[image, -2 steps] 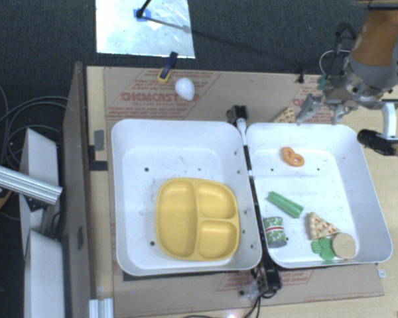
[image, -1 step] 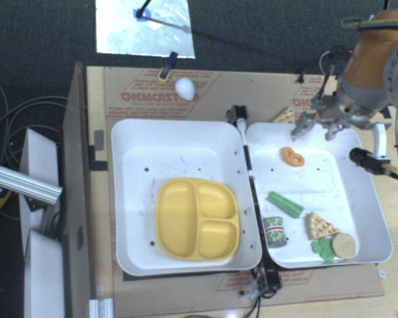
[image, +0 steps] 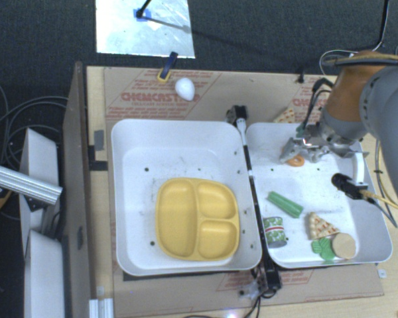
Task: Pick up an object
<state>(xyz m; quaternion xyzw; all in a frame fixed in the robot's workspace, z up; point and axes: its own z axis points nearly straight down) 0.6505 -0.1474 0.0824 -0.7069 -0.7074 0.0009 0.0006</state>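
Note:
My gripper hangs low over the far part of the right bin, and the grey arm comes in from the right. A small orange piece lies on the bin floor just under the gripper's near-left side; whether they touch is unclear. Further forward in the same bin lie a green cylinder, a small printed can, a toy pizza slice, a green piece and a tan round piece.
The left bin holds a yellow divided plate. Behind the bins, on the cardboard, sit a white egg-like ball and another pizza-like piece. A black ridge divides the two bins.

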